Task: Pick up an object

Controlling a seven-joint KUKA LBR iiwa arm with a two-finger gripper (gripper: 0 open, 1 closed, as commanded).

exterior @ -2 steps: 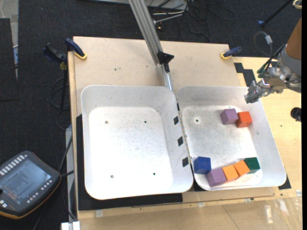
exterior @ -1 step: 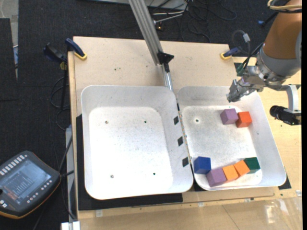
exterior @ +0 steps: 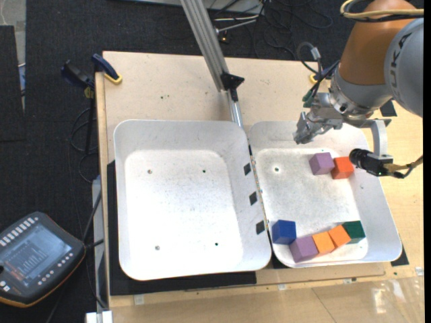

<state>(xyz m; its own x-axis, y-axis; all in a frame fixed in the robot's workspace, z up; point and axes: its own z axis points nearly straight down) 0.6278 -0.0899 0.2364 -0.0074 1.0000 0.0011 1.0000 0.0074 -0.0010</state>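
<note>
Nearest, well to the lower left of the jaws (exterior: 304, 134), a handheld control pendant (exterior: 34, 258) lies off the surface (exterior: 168, 79).

Left bin (exterior: 128, 180): well to the left of the jaws.

Right bin (exterior: 384, 247), near edge, well below the jaws: a row of four blocks. Blue block (exterior: 283, 231) sits leftmost, slightly apart. Then purple block (exterior: 303, 247), orange block (exterior: 323, 241) and green block (exterior: 353, 231), these three touching in a slanted line.

Farther in, just below and right of the jaws: second purple block (exterior: 322, 163) and second orange block (exterior: 343, 167), side by side and touching.

Count: 2 purple, 2 orange, 1 blue, 1 green; six blocks in all, every one in the right bin. 2 bins.

Jaws: above the far left part of the right bin, near its rim, tip pointing down and left. Cannot tell whether they stand apart or together; the tip is small and dark against the wrist. No block is seen between them. Nearest block is the second purple one, close but apart from the tip.

Behind the jaws, up and right: the arm's grey wrist with orange band (exterior: 377, 25).

Farthest, up and left of the jaws: a slanted metal strut (exterior: 205, 39) crossing the surface.
</note>
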